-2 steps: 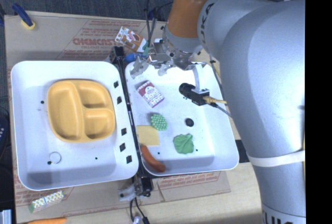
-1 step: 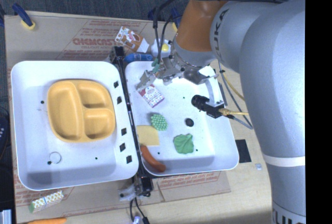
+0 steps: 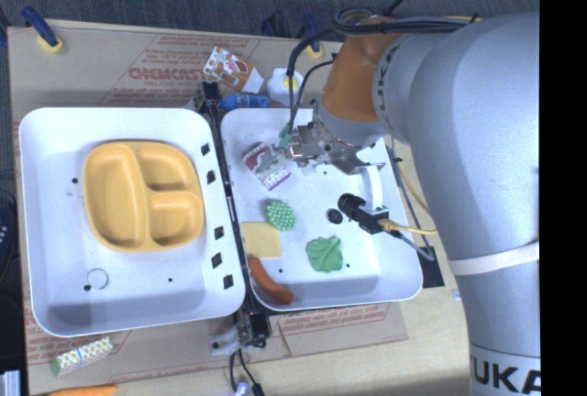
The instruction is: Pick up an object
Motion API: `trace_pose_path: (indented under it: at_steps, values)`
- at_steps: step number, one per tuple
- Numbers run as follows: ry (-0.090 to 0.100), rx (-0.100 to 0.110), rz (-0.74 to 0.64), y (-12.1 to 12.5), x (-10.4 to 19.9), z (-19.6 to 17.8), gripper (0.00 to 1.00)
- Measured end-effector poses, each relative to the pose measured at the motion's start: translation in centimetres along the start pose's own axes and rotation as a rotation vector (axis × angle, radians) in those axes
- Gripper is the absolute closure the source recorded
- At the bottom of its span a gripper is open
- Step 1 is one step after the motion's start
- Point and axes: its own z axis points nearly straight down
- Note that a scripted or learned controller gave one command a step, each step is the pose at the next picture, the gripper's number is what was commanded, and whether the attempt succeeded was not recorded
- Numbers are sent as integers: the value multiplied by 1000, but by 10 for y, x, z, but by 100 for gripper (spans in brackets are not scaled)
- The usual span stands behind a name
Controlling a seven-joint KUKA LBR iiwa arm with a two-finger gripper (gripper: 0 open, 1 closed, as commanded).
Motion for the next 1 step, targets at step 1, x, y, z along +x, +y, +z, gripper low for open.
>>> trace_pose_path:
  at_steps: [1]
  values:
    - [1,0,-13,4,1,28,0]
